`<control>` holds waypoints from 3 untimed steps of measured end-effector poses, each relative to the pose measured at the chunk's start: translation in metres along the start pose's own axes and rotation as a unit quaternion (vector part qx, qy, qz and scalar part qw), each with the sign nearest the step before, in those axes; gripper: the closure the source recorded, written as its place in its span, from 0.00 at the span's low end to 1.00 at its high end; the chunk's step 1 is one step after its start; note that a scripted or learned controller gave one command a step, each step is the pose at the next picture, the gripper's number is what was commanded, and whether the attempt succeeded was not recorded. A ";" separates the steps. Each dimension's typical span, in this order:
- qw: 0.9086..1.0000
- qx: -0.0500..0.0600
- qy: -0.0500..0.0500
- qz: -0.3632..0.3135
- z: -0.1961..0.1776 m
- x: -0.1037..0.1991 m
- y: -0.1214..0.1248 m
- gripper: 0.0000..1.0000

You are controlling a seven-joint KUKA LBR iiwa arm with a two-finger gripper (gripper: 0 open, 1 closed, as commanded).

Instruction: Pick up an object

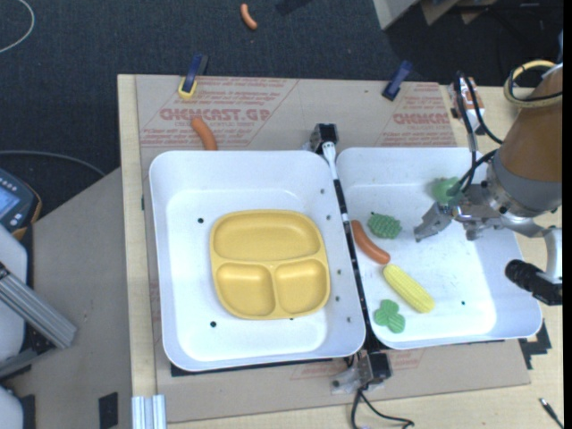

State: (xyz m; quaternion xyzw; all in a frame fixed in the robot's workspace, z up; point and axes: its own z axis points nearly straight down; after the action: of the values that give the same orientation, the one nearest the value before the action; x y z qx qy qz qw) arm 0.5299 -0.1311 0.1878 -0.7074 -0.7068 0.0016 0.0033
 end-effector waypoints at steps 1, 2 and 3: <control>1.000 0.000 0.000 0.000 0.051 -0.009 0.004 0.00; 1.000 0.000 0.000 0.000 0.105 -0.008 0.003 0.00; 1.000 -0.004 -0.001 0.001 0.091 -0.009 0.005 1.00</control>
State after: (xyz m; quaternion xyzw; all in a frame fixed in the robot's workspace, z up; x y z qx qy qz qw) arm 0.5339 -0.1396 0.0966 -0.7079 -0.7063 -0.0003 -0.0005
